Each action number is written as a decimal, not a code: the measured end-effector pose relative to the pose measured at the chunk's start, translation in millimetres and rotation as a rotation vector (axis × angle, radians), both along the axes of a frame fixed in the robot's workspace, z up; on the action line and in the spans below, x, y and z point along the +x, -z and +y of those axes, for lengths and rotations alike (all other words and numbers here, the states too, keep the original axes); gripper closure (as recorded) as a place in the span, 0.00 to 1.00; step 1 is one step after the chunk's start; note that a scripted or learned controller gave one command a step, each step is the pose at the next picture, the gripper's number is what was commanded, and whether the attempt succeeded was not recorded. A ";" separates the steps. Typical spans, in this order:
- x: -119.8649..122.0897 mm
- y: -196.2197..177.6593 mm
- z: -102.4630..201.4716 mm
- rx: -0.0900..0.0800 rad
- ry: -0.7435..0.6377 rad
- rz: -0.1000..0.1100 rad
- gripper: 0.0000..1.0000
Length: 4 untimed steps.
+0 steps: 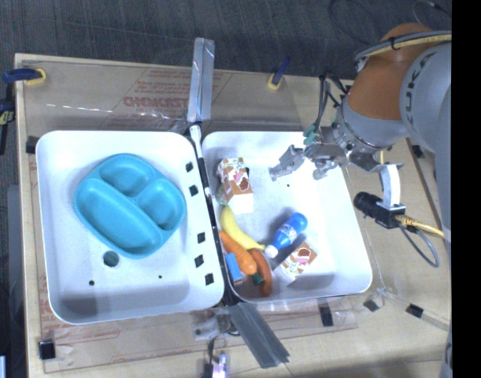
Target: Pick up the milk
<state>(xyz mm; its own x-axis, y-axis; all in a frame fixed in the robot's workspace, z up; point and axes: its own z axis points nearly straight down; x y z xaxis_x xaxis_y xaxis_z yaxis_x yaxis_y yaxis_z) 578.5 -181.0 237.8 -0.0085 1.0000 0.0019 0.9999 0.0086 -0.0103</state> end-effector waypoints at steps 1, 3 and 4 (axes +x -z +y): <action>19.4 70.9 41.2 -0.004 -0.037 -0.036 0.00; 2.7 133.8 24.0 -0.004 -0.110 -0.037 0.00; 2.9 125.5 23.3 -0.006 -0.114 -0.033 1.00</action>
